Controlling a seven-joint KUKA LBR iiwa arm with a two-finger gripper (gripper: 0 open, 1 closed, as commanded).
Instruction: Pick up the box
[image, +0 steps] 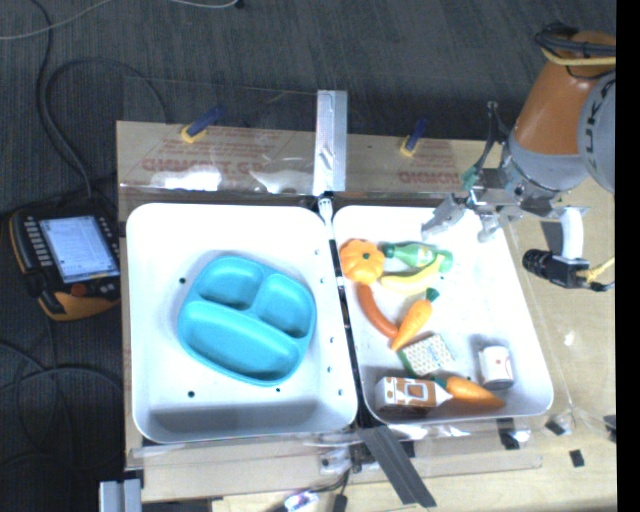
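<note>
Dark carpet surrounds the desk (230, 150). Approach step: the pincer (462, 213), spread wide and empty, must descend onto the box (408, 393).

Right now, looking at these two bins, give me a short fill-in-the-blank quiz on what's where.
1. The blue sectioned tray lies in the ____ bin as the camera sees it.
2. The box lies near the right bin's ____ edge.
3. An orange carrot lies against the box's ____ side.
4. The tool hangs over the right bin's ____ edge.

Missing words: left; front; right; back
</note>
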